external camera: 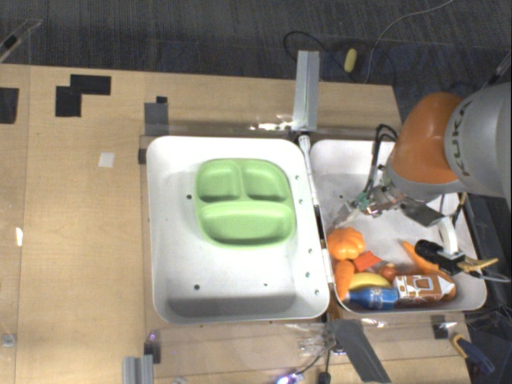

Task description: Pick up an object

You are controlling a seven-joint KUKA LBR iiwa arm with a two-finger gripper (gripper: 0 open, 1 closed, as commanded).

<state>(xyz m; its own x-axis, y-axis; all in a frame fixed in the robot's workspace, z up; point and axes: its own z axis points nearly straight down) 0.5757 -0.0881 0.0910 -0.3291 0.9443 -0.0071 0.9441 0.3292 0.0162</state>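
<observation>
While the arm point(448, 146) overhangs the right bin point(336, 162), toys point(376, 274) heaped, perhaps untouched.

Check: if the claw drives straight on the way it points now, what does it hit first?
Likely bare floor of the right bin, above the small pumpkin. The claw points down and left; depth is unclear from this slant.

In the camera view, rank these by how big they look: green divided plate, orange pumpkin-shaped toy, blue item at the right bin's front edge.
1. green divided plate, by far the largest, in the left bin.
2 and 3. orange pumpkin-shaped toy and blue item look close in size; the blue one is partly hidden, so I won't rank them.
</observation>
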